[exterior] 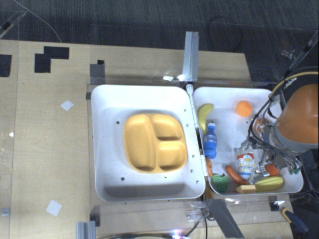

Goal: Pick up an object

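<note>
The right bin (227, 101) holds several small items. A yellow-green banana (205, 114) lies at its left, with a blue bottle (210, 141) just below it. An orange ball (244, 108) sits near the far wall. At the near wall lie a white carton with a red label (245, 164), a red sausage (234, 174), a green piece (220, 182), a tan block (245, 188) and a yellow-green oblong (269, 183). My gripper (259, 161) hangs low over the bin's near right part, right beside the carton. The wrist hides what lies under it.
The left bin (107, 133) bears a yellow three-compartment tray (153, 142). A metal post (191, 56) stands behind the wall shared by the bins. The orange band of the arm (299, 114) covers the right bin's right edge. Wooden bench surrounds the bins.
</note>
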You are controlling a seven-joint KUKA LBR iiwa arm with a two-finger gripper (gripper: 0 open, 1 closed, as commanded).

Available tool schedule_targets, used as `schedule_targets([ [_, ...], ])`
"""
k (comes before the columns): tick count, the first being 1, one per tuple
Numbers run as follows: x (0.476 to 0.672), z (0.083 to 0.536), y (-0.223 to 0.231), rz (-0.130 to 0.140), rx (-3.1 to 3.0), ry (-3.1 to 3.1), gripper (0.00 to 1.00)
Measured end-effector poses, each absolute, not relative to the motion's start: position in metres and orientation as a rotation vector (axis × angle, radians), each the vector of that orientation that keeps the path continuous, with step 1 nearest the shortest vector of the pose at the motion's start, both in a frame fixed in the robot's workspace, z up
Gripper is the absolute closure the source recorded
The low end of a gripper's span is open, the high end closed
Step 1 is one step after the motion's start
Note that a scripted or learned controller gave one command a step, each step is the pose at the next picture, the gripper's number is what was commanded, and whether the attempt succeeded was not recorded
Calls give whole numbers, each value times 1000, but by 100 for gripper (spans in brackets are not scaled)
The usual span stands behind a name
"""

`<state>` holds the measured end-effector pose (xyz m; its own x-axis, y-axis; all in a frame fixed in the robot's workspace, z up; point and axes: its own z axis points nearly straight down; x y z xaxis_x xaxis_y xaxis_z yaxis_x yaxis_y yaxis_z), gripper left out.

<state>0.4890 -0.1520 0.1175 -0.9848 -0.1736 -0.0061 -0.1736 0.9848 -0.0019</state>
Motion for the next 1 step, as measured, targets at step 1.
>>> schedule_targets([
  [1,514,98,-206,-22,-672,3037,0],
])
